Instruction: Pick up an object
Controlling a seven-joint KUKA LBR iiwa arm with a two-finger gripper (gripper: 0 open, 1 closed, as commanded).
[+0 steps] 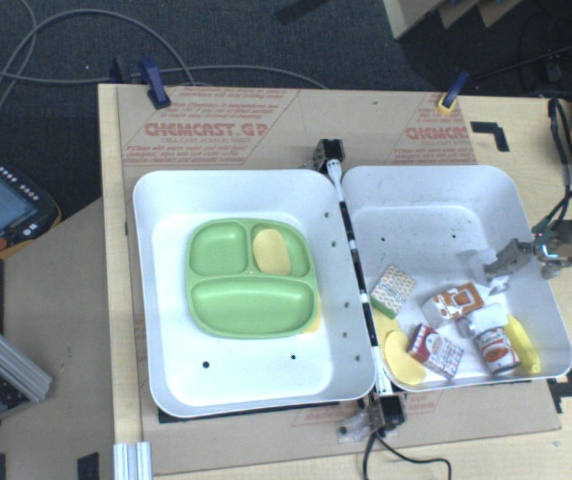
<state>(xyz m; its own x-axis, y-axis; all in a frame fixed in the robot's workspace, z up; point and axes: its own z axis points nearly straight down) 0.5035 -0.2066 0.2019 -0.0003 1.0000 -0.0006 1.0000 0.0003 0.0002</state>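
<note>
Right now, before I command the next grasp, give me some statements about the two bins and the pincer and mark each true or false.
1. The green divided tray lies in the left bin. True.
2. A pale yellow oval piece sits in the tray's upper right compartment. True.
3. The small packages are piled in the left bin. False: they are clustered in the lower part of the right bin.
4. The pincer hangs over the left bin. False: it is at the right bin's right side, above the packages.
5. The red-labelled can lies beside a yellow item near the right bin's lower right corner. True.
</note>
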